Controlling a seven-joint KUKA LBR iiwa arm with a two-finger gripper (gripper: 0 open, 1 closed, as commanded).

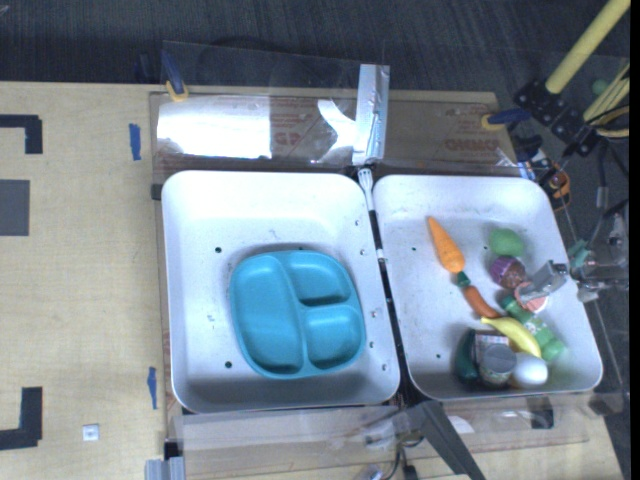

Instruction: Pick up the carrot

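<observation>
An orange carrot (446, 244) lies in the right bin (420, 348), in its upper middle part, pointing up and left. A second, smaller orange carrot (479, 302) with a green top lies just below it. A grey metal part that looks like my gripper (545, 279) reaches in at the bin's right side, over a purple-red item (508, 271). It sits about a hand's width right of the larger carrot, and nothing orange is in it.
The right bin also holds a green item (506, 241), a yellow banana (516, 334), a can (490, 359), a white egg (531, 371) and small green pieces (552, 348). The left bin (190, 268) holds a blue divided plate (297, 311). A yellow pole (590, 33) crosses the top right.
</observation>
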